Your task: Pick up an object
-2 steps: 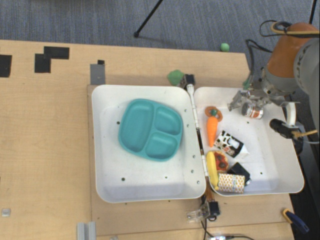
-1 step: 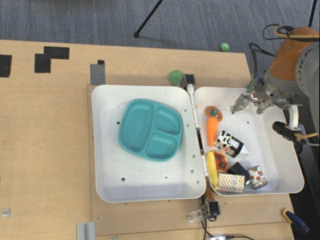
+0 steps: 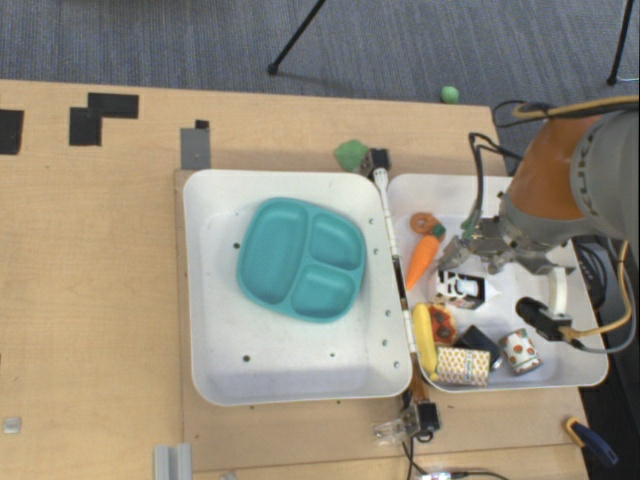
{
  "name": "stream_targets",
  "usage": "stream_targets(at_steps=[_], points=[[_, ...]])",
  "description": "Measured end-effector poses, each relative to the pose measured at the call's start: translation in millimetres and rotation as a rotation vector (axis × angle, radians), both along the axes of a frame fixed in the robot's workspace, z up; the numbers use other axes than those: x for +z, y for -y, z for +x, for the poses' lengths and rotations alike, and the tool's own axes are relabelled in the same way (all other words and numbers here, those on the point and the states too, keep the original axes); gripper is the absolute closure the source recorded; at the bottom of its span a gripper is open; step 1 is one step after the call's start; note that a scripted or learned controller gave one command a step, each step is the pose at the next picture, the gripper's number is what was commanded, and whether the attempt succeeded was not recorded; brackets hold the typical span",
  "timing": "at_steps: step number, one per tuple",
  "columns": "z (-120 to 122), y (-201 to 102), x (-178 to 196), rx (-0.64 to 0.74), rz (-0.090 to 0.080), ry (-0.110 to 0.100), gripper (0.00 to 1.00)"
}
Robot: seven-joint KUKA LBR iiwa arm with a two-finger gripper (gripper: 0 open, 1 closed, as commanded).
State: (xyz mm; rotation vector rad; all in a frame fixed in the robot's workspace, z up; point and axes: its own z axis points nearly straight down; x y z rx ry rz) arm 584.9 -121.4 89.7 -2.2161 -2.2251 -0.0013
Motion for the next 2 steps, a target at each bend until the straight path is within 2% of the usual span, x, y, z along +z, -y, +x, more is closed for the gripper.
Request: stream_targets(at_steps=[1,2], points=[[54.4,-32.8,-3.4,0.0,-0.004,0.007,0.0],[84.6,-37.9,-4.5,0.003,-0.002,0.004,0.0]])
